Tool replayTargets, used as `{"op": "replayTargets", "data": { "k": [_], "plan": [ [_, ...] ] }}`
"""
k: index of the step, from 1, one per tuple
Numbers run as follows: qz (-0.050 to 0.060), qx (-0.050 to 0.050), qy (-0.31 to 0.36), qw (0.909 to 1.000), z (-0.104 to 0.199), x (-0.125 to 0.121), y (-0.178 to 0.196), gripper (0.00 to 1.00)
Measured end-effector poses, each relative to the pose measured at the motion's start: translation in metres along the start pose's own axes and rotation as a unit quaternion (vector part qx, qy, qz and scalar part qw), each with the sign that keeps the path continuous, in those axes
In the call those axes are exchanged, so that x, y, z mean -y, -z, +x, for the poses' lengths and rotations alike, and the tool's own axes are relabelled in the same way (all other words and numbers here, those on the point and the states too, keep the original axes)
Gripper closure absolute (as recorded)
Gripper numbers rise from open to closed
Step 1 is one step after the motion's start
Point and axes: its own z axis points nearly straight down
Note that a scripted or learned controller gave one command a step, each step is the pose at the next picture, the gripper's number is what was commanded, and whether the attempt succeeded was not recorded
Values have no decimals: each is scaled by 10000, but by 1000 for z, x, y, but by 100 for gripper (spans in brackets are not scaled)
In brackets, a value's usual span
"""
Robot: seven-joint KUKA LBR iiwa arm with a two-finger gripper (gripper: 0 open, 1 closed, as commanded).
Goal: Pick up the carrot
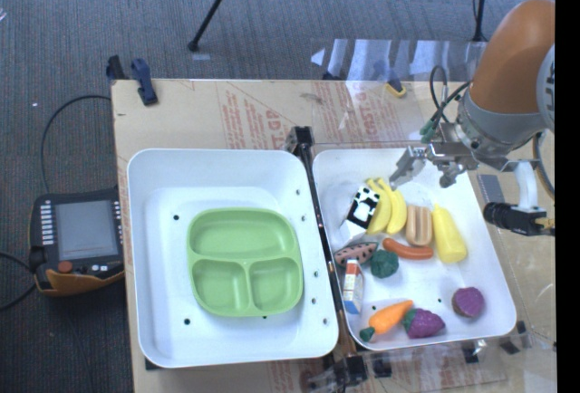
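Note:
The carrot [391, 316], orange with a green leafy end pointing lower left, lies near the front edge of the right bin [494, 264]. My gripper [424, 174] hangs over the back part of the same bin, well beyond the carrot and above the bananas. Its two fingers are spread wide and nothing is between them. The grey wrist and the orange band reach in from the upper right.
Around the carrot lie purple grapes [424, 323], a purple fruit [468, 301], a broccoli piece [385, 263], a red sausage [409, 249], a white tube [351, 284], bananas [390, 206], a hot dog [419, 224] and a yellow vegetable [449, 235]. The left bin holds a green divided plate [245, 260].

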Motion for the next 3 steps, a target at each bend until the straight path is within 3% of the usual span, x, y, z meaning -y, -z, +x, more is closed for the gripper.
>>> {"op": "replayTargets", "data": {
  "k": [1,2,3],
  "plan": [
    [-54,36,212,9998,-75,16,121,0],
    [68,-30,312,9995,-74,83,6,0],
    [74,-32,-261,9996,-25,125,-95,0]
  ]
}}
